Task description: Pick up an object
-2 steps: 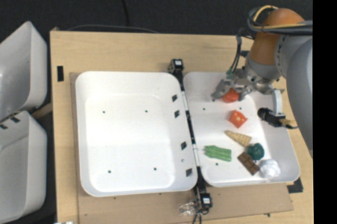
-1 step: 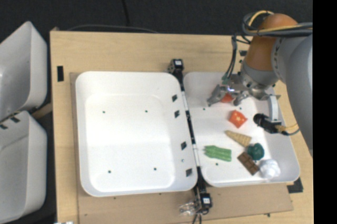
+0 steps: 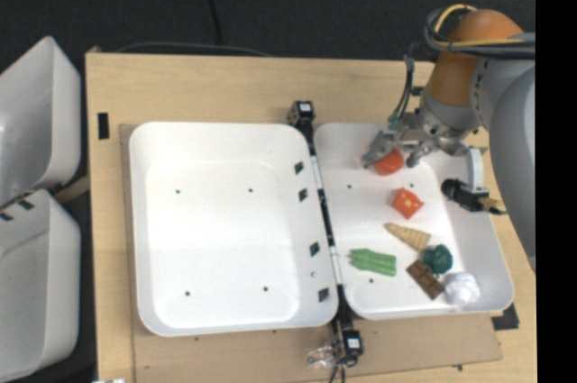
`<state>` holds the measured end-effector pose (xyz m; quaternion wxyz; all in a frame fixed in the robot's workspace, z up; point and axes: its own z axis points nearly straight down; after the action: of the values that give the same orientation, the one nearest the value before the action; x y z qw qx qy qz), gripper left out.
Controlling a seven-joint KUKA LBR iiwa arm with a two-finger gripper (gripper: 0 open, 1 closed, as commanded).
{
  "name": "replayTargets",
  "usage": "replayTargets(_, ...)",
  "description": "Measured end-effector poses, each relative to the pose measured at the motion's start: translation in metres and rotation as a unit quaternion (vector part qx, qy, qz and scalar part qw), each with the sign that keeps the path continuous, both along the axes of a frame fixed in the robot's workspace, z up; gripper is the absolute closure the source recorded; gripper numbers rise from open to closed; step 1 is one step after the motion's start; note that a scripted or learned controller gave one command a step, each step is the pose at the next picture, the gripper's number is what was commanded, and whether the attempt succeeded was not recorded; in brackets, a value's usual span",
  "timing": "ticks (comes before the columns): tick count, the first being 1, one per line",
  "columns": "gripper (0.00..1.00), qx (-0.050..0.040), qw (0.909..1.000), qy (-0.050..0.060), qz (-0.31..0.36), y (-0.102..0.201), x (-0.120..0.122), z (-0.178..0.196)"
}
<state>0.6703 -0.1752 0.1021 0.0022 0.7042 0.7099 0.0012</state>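
No readable writing shows anywhere; the claw [image 3: 391, 158] pinches a red object [image 3: 389, 163] between its fingers over the right bin [image 3: 352, 147].

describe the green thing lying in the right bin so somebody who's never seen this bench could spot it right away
Start at the right bin, beside the hinged seam between the two bins. Near its front left corner lies a green, elongated piece, resting flat and pointing across the bin. Unlike the rounder dark teal lump further right, it is bright green and long, and sits alone.

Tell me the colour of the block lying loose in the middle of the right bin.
Orange-red block, camera view.
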Motion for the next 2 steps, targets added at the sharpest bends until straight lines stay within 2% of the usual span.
replayTargets(1, 0.00, 0.0007, 1.0000, 0.001, -0.001, 0.045, 0.009, 0.000)
replayTargets(2, 0.00, 0.0003, 1.0000, 0.003, -0.002, 0.080, -0.020, -0.001)
